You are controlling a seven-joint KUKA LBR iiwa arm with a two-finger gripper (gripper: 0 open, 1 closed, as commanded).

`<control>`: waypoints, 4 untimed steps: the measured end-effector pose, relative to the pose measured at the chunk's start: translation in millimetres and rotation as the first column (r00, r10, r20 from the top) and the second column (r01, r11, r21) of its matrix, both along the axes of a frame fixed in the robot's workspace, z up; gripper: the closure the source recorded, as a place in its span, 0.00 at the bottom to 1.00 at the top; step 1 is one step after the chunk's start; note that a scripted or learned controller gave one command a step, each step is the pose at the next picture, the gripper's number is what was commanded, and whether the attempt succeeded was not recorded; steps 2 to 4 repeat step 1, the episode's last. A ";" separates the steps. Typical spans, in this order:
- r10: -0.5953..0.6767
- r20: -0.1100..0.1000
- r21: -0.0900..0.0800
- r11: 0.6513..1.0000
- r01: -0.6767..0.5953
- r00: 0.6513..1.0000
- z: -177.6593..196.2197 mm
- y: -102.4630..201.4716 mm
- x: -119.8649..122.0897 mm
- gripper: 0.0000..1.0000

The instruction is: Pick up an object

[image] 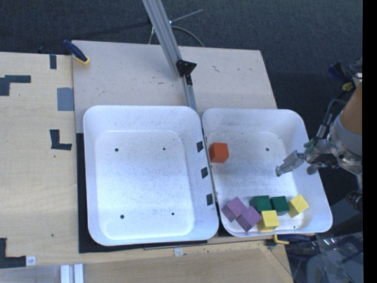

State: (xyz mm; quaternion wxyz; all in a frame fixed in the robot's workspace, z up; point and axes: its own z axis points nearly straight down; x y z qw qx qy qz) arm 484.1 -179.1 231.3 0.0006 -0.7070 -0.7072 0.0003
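I am viewing the left bin (100, 128), which is sitting beside the right bin (294, 122). The arm (347, 134) is reaching over the right bin's right rim. I cannot tell how the gripper (287, 165) is set or whether it is gripping anything. The orange block (218, 152) is lying apart near the left wall. Purple blocks (241, 212), green blocks (270, 204) and yellow blocks (284, 211) are clustering along the near wall.

Even, diffuse overhead light, moderately bright. Soft faint shadows only, inside the white bins (141, 114) along their walls. No hard glare, whites near clipping. Slightly soft and grainy overall, low resolution. Dark floor at far edge underexposed.
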 end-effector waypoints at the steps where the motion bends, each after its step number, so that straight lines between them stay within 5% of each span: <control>1: -0.001 -0.001 -0.001 1.000 0.001 1.000 -142.1 -9.6 -1.5 0.00; 4: -0.001 -0.001 -0.001 1.000 0.001 1.000 -142.1 -9.6 -1.5 0.00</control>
